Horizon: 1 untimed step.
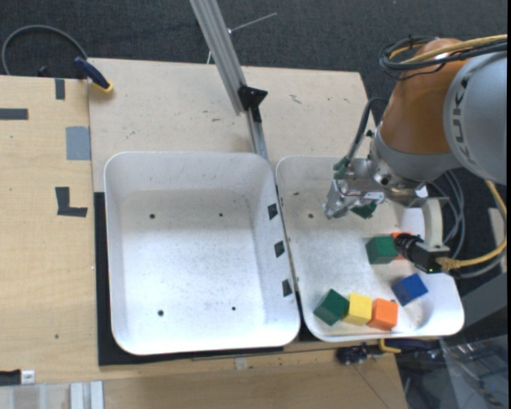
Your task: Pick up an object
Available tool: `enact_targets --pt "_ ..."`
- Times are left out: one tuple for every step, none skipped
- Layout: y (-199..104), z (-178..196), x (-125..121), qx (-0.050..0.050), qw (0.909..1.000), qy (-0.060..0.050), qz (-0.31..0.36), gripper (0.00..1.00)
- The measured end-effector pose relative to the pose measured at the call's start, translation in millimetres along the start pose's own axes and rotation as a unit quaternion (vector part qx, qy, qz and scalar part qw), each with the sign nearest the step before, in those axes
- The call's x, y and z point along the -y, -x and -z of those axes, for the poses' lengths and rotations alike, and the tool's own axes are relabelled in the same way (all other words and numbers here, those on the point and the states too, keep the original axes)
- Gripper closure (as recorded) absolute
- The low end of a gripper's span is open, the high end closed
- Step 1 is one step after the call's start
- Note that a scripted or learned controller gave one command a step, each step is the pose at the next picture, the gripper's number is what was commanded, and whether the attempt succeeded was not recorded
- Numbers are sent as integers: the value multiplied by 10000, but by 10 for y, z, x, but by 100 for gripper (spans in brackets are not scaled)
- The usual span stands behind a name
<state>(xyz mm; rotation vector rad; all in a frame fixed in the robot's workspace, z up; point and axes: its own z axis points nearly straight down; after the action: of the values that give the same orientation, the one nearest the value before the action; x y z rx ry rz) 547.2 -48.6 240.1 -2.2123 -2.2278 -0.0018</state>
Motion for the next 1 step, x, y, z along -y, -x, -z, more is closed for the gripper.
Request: enact_targets --pt "-584 52 -163 0 10000 1 5 100"
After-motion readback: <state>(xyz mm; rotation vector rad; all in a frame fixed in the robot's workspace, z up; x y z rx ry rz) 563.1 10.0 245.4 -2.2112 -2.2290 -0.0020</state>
